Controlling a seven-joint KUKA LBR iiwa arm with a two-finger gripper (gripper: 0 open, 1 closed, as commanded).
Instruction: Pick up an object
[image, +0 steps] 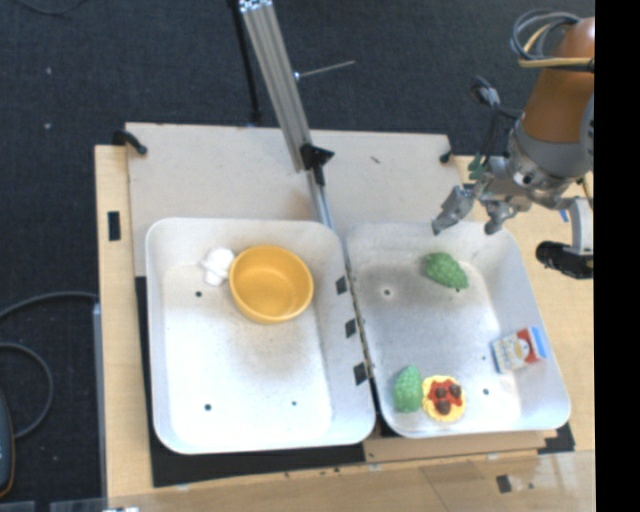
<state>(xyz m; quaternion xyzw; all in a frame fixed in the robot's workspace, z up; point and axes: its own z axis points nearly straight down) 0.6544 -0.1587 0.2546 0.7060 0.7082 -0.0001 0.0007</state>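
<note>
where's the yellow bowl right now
The yellow bowl sits in the left bin, near its far edge, touching a small white object.

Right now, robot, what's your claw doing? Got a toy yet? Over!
Gripper open, holding nothing, above right bin's far edge. Nearest toy: green lump, just below it. Nothing in the way.
</note>
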